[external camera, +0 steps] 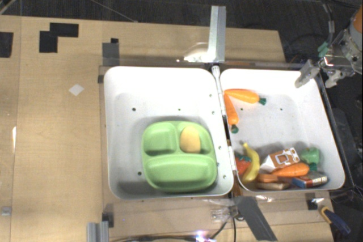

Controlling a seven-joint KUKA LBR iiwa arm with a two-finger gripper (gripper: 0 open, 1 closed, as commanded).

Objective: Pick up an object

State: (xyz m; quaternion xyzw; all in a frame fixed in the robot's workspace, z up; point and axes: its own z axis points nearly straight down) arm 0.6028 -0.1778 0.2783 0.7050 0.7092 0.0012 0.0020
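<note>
The right bin (283, 116) holds toy food. An orange carrot (243, 96) lies near its back left corner, and a second carrot (231, 113) runs along the left wall. A yellow banana (251, 160) curves at the front left, beside a pile with another carrot (292, 170), a small printed box (283, 157) and a green piece (311, 155). My gripper (315, 80) hovers over the bin's back right corner, open, with nothing between its fingers. It is well apart from all the objects.
The left bin (130, 116) holds a green divided plate (178, 155) with a yellow egg-shaped piece (190, 139) in one compartment. A metal post (218, 34) stands behind the divider between the bins. Bare bin floor lies in the middle of the right bin.
</note>
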